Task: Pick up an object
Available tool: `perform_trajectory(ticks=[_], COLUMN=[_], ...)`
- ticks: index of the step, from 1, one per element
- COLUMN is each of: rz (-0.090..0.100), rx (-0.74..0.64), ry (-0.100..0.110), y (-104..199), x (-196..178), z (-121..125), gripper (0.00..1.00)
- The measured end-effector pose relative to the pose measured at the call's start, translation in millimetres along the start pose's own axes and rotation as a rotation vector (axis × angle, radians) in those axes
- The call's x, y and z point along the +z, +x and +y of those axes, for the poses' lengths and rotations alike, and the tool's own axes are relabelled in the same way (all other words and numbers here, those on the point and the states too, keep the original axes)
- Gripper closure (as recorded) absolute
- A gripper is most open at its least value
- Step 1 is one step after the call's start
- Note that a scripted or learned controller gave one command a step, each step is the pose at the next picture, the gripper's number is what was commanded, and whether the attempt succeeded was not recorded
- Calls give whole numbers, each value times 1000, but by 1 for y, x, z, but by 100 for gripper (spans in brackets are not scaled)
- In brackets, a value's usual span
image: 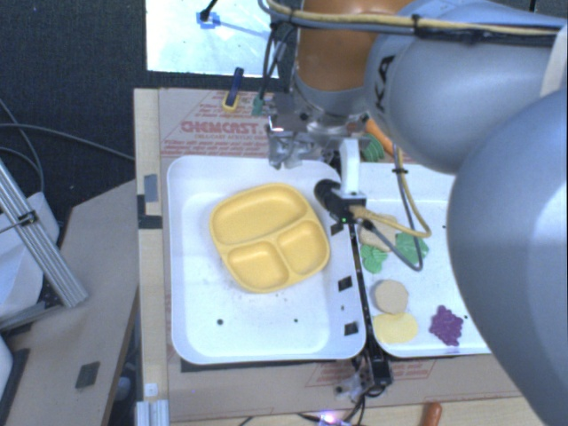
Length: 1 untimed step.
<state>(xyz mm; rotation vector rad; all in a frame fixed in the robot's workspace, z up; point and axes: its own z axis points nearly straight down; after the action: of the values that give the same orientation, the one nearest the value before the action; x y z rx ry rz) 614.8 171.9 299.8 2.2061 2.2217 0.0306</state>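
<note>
On the bench, two shallow white bins sit side by side on a cardboard sheet [209,122] printed in red; the legible part reads "CHEMCAST", the rest hidden under the arm. Left bin [195,327]: one yellow divided plate [269,235], three compartments, lying flat and turned at an angle, near the bin's centre. A few dark specks on the bin floor below it.

Right bin [461,344]: a tan round piece [390,295], a yellow piece [396,328] just below it and touching or nearly so, a purple cluster [446,324] to their right, and green pieces [374,258] by the divider between the bins. A green wire-like loop [410,248] lies beside them. More green and an orange bit [374,145] show at the far end, partly behind the arm.

Arm [470,105] enters from the right, grey, orange band [355,20] uppermost. Gripper [288,152] hangs over the far edge of the left bin, above and apart from the plate. Its opening cannot be told from this angle. Nothing seen between the tips.

A small blue and yellow tool [234,90] lies on the cardboard beyond the bins.
</note>
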Motion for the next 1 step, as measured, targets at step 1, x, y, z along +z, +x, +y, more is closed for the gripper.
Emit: perform_trajectory(ticks=[1], rz=[-7], rx=[7], ry=[27], y=[-16], x=[41], z=[-64], gripper=[100])
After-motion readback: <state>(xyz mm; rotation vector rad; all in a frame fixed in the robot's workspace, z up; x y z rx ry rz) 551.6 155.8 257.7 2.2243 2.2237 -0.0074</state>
